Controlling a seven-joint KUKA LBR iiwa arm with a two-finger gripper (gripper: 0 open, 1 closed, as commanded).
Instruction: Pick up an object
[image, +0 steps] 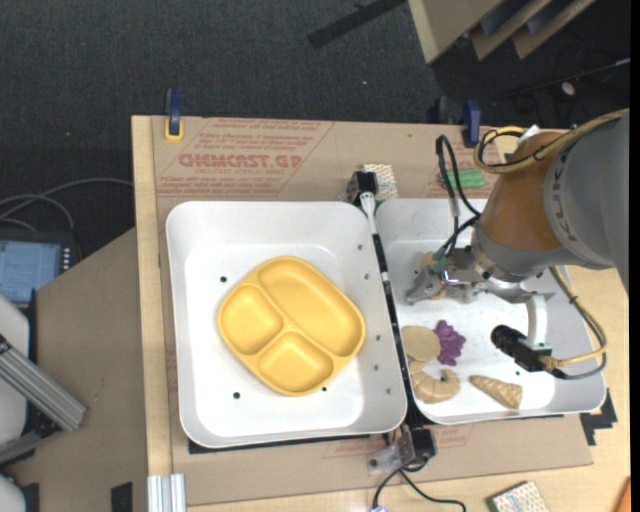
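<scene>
camera view | gripper (432, 281) low in right bin (570, 400) | jaw state unclear, perhaps empty | yellow plate (290, 323) left

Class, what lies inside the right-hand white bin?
In the right bin: a purple toy, tan disc, croissant and cone. The arm covers its upper part.

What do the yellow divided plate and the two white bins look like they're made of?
The yellow divided plate looks like moulded plastic, matte to satin: uniform colour, rounded compartment walls, soft highlights. The left white bin and right white bin look like thin formed plastic, smooth and slightly glossy, with rounded corners; painted metal cannot be ruled out.
</scene>
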